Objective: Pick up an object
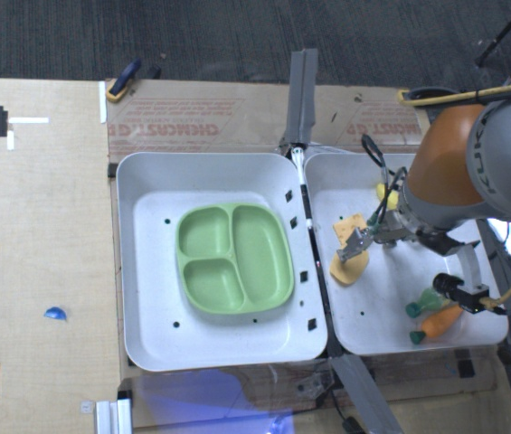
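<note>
Seemingly light and rigid, a tan toy food piece lies under the gripper, best pinched across its narrow width; jaw spread indiscernible.

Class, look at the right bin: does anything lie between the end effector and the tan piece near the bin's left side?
Nothing visible does. The end effector hangs right at the tan piece, in the right bin. The toy carrot lies apart, nearer the bin's right side.
</note>
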`<state>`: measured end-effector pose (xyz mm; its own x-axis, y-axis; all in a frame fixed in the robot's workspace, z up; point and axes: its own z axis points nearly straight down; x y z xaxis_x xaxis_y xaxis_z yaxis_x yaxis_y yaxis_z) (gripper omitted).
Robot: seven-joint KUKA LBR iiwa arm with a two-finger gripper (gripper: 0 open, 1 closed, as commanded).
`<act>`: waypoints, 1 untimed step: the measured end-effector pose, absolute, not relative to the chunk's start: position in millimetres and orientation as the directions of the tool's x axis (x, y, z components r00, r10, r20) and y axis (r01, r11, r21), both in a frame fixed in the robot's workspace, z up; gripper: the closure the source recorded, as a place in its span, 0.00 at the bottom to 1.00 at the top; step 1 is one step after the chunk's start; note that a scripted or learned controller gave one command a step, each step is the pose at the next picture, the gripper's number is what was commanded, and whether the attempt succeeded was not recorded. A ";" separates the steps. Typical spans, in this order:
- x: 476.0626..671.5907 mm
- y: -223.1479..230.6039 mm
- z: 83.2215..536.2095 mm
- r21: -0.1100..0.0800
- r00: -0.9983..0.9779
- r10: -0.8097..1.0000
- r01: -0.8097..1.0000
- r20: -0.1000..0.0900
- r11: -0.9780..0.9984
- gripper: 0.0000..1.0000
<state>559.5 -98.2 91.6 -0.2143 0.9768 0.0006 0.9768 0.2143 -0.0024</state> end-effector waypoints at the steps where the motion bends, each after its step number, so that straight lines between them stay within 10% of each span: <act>1: 606.4 -107.0 91.7 0.000 -0.114 0.994 0.994 -0.002 0.114 0.00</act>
